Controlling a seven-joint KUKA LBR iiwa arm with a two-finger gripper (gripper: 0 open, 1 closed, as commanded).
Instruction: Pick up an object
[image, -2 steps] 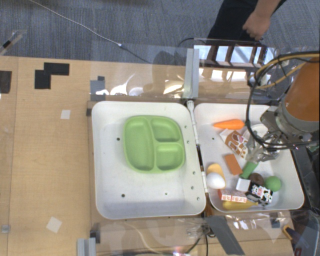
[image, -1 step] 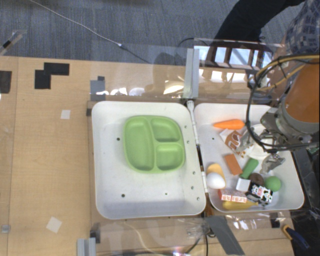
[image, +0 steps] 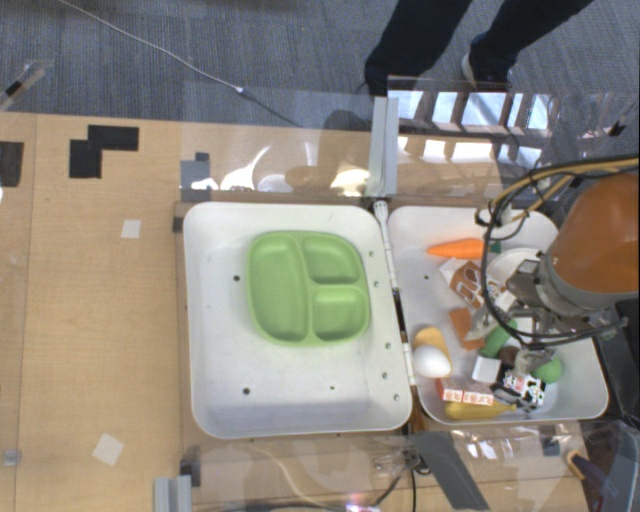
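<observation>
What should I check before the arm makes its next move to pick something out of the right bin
1. Gripper is over the right-hand white bin: ok.
2. An object is between the fingers: cannot tell, the wrist hides them.
3. Objects lie under the arm: ok, a green rounded piece and a small white block sit by the gripper.
4. Other targets lie apart from the arm: ok, the orange carrot, white egg and yellow banana-shaped piece.
5. Green three-compartment plastic tray lies flat in the left-hand white bin: ok.
</observation>
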